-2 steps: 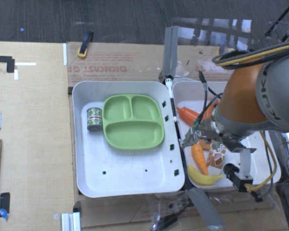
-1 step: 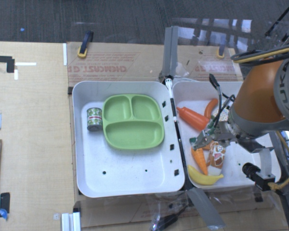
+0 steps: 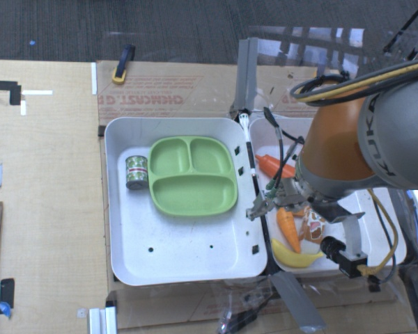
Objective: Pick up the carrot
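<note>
Tool (image 3: 270,202), its opening impossible to judge here, hangs just beside the carrot (image 3: 288,229) and banana (image 3: 294,255), so a slightly off descent might snag the banana instead.

Bright, even overhead light w/ soft shadows. Glare whitens the shallow white plastic left bin (image 3: 122,207) floor; reflections streak the clear panel top right. Focus sharp mid-frame, slightly soft at edges.

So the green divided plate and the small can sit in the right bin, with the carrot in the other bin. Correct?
No. The camera view shows the green divided plate and small can in the left bin; the carrot lies in the right bin.
</note>
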Robot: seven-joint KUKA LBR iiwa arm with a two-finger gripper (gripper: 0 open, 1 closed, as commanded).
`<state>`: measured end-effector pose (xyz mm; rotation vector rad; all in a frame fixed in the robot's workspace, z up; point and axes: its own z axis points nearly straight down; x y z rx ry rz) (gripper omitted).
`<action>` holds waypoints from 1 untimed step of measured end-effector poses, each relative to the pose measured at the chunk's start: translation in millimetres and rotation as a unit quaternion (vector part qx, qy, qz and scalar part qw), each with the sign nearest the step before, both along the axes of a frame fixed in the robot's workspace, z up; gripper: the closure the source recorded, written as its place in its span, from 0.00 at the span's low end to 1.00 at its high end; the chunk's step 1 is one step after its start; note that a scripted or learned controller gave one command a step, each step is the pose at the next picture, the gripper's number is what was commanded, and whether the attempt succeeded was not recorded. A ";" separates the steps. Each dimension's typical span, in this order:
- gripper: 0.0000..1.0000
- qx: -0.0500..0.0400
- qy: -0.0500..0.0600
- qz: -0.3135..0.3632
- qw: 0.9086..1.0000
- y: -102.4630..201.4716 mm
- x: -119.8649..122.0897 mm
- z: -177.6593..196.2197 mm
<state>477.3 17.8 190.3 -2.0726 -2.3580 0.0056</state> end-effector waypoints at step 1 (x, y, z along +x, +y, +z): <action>0.00 0.000 0.000 0.065 0.998 -49.6 -0.2 0.2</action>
